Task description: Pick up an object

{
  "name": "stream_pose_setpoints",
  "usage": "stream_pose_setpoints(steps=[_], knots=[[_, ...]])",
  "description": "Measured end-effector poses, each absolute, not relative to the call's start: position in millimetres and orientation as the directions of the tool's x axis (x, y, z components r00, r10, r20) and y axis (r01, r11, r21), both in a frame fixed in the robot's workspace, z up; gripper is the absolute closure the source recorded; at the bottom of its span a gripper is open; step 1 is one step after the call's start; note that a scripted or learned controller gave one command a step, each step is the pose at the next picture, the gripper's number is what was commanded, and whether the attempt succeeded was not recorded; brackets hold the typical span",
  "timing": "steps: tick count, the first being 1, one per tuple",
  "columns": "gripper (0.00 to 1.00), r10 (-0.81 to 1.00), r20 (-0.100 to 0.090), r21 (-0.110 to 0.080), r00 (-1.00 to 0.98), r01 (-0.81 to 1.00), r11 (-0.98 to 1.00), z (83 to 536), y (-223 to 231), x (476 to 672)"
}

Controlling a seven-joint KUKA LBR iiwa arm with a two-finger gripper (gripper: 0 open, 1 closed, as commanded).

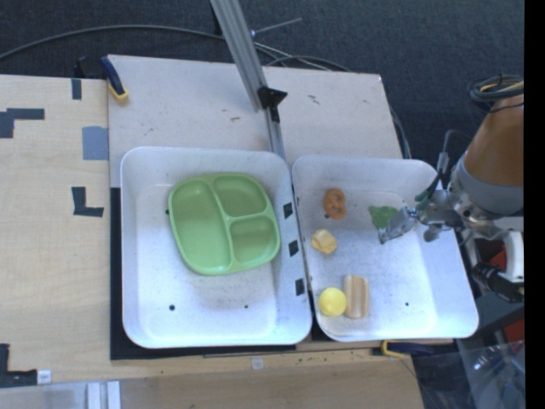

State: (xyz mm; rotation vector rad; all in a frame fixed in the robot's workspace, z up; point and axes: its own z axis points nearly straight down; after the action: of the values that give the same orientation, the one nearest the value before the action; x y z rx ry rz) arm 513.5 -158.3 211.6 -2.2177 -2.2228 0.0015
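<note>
The right white bin (443, 301) holds several small items. A brown-orange round piece (334, 203) lies near its upper left, and a pale yellow chunk (324, 243) sits just below that. At the lower left, a yellow ball (332, 302) rests beside a tan cylinder (356, 296). A small green object (383, 216) lies in the upper middle. My gripper (397, 228) reaches in from the right, low over the bin, and its tip is right against the green object's lower right side. Whether the green object is gripped is unclear.
The left white bin (153, 313) carries a green divided plate (226, 222). A grey metal pole (243, 45) slants in from the top toward the wall between the bins. The arm's orange band (498, 147) stands over the right bin's right rim.
</note>
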Motion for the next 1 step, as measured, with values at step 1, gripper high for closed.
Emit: stream_pose_setpoints(steps=[1], knots=[[0.00,1.000,0.001,-0.002,-0.002,1.000,0.002,211.6,-158.4,513.5]])
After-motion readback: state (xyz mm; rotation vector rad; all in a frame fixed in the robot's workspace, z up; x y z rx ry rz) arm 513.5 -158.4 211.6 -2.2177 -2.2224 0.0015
